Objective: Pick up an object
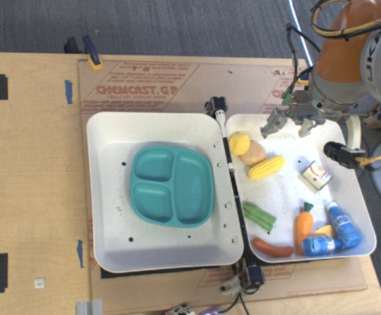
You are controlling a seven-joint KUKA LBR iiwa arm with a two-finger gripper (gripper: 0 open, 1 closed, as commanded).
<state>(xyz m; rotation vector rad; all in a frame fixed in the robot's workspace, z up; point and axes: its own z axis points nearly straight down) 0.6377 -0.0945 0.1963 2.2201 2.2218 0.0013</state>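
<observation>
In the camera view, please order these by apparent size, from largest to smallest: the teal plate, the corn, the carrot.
1. teal plate
2-3. corn and carrot: they look alike in size, so no ranking.

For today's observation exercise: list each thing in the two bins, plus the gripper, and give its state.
Teal tray: flat, compartments bare.
Corn: lying, touching potato.
Lemon: against the potato.
Carrot: lying.
Sausage: lying.
Green bean: lying.
Blue bottles: on their sides.
Gripper: open, holding nothing.
</observation>
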